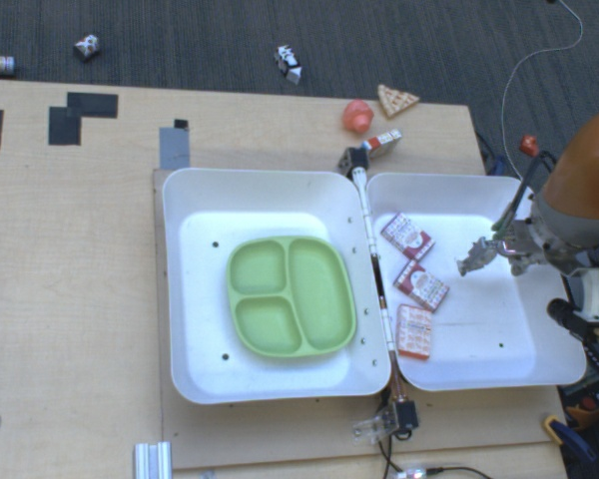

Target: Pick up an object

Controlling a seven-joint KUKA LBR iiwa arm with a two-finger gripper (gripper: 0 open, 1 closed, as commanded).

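Note:
Three small red-and-white packets lie in the left part of the right bin (pixel 499 362): one (pixel 406 235) near the back, one (pixel 420 284) in the middle and one (pixel 414 330) nearer the front. My gripper (pixel 484 255) hangs over the right half of that bin, about a packet's length to the right of the middle packet, apart from all three. Above it, the orange band of the arm (pixel 589 168) reaches in from the right edge.
The left bin (pixel 180 267) holds a green divided plate (pixel 292 295). Behind the bins on the bench lie a red ball (pixel 357 116), a pizza-slice toy (pixel 397 99) and a small tube (pixel 384 142). Small objects are scattered on the dark floor beyond.

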